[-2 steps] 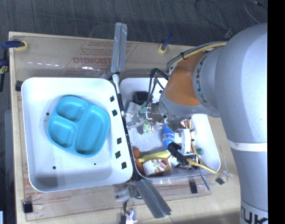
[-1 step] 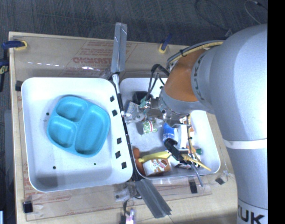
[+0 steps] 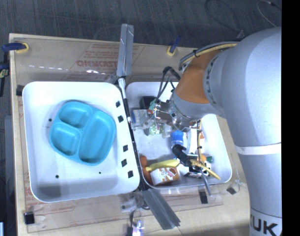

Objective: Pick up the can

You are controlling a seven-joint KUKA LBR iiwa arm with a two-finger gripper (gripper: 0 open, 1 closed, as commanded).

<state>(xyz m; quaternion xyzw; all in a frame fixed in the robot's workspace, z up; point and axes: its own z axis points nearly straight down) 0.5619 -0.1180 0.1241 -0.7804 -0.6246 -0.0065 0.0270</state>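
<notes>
Now pincer (image 3: 165,117) low in right bin (image 3: 219,132), reaching step. Can't tell grip. Can (image 3: 165,175) lies below it, near front. Next: move there, drop, squeeze.

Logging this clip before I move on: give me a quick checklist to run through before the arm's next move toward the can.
1. Can located: ok, it lies on its side at the near edge of the right bin.
2. Pincer over the can: not ok, it sits farther back in the bin.
3. Pincer fingers' state: cannot tell.
4. Clutter near the can: not ok, a banana touches it and small items crowd its right.
5. Left bin: ok, it holds just the blue tray.
</notes>
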